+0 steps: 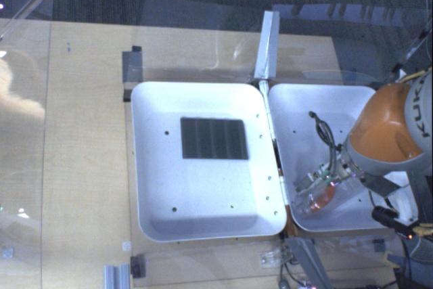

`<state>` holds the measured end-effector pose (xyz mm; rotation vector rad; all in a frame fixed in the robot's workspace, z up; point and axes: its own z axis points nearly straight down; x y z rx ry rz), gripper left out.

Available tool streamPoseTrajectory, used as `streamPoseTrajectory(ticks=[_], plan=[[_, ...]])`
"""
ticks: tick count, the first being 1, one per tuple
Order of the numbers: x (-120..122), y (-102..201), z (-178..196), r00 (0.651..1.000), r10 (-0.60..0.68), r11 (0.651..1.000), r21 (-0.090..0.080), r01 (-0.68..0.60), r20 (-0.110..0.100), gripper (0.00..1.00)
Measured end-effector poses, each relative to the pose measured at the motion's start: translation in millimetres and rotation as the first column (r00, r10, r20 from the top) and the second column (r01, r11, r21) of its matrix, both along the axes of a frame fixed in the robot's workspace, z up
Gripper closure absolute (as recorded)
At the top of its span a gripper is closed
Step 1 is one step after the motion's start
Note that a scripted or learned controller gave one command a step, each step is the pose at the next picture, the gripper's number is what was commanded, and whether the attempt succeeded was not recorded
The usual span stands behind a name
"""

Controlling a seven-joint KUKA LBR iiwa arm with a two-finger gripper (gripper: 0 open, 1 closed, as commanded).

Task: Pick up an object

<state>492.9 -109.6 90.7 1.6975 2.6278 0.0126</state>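
My gripper is low in the right bin, near its front left corner. A small reddish-orange object lies on the bin floor directly under or against the gripper tip. The gripper's clear and metal parts overlap it, so I cannot make out whether it is gripped. The arm's orange band and grey wrist cover the right half of this bin.
The left bin has a dark ribbed rectangle on its floor. A black cable loops from the wrist over the right bin. An upright metal divider stands behind the seam between the bins. Wooden bench surrounds both.
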Motion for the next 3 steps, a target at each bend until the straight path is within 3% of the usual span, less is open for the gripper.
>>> streamPoseTrajectory(ticks=[1, 2, 3], plan=[[4, 0, 12, 1.0, 0.001, 1.0, -0.002, -0.001, 0.013, 1.0], [4, 0, 12, 1.0, 0.001, 1.0, -0.002, -0.001, 0.012, 0.0], [-4, -29, 56, 0.999, 0.044, 0.999, -0.002, -0.045, -0.007, 0.0]])
